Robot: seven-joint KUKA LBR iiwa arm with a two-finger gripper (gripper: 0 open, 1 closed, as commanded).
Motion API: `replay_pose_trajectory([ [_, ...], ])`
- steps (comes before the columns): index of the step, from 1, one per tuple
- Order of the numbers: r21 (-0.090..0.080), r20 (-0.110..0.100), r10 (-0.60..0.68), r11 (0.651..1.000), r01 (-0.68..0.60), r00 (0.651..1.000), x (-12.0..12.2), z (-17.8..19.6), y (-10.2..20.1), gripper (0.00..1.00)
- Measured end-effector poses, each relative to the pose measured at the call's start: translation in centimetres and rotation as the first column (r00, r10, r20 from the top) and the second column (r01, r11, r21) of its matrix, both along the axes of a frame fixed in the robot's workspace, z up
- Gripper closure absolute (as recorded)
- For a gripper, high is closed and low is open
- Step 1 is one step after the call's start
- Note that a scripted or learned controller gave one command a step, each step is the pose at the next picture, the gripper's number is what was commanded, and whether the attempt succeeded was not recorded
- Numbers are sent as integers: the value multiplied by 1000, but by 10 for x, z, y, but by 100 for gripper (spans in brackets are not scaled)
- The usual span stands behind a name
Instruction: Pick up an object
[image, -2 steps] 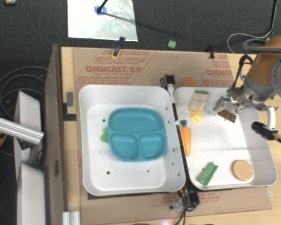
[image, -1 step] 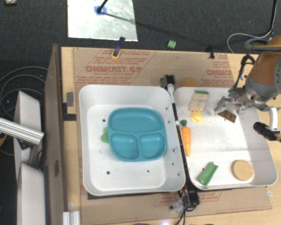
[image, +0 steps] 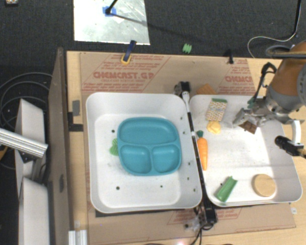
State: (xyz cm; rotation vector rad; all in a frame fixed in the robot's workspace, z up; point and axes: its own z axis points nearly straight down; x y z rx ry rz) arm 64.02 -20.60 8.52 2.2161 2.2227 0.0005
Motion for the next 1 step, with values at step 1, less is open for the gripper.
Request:
replay_pose_trajectory([
  [1,1,3,1,1000,-1,1000,10,1,0,0],
])
